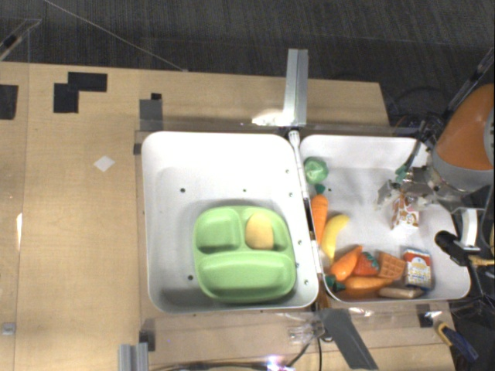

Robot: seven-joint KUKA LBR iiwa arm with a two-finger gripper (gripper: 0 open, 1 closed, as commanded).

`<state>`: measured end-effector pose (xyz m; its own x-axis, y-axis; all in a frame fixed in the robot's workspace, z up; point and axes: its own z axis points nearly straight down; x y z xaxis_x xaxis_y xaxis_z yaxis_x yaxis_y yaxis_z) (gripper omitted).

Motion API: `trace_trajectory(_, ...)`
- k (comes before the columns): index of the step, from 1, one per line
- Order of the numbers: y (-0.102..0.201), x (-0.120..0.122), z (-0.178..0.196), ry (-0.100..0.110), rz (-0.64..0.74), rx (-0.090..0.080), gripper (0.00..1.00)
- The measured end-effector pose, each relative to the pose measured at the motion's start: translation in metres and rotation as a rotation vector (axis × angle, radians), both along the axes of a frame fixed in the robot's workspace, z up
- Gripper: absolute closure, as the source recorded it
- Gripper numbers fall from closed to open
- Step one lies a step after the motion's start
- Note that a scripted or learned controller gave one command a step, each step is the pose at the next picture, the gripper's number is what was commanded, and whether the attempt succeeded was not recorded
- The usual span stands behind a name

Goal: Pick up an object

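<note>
My gripper [404, 190] hangs over the right part of the right bin [363, 157], at the end of the grey arm with the orange band [465, 139]. A small white and brown packet [404, 215] sits directly under the gripper, touching or nearly touching it; whether it is gripped cannot be made out. Other toy foods lie in this bin: a green piece [315, 168], a carrot [319, 211], a banana [334, 234] and a small red and white carton [418, 267].
The left bin [170, 176] holds a green compartment plate [232, 273] with a yellow fruit [261, 230] in it. Several orange and brown food pieces [370, 273] crowd the right bin's front edge. A metal post [297, 83] stands behind the bins.
</note>
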<state>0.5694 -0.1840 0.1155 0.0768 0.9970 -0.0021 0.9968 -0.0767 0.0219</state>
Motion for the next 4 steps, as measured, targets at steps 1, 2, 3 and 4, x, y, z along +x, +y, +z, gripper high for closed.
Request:
trace_trajectory(1, -0.014, 0.022, -0.008, -0.021, -0.054, -0.001, 0.00)
trace_trajectory(2, -0.017, 0.048, -0.008, -0.020, -0.052, -0.002, 0.00)
trace_trajectory(3, -0.019, 0.077, -0.009, -0.013, -0.018, -0.005, 0.00)
trace_trajectory(4, -0.017, 0.073, -0.008, -0.029, -0.079, -0.006, 0.00)
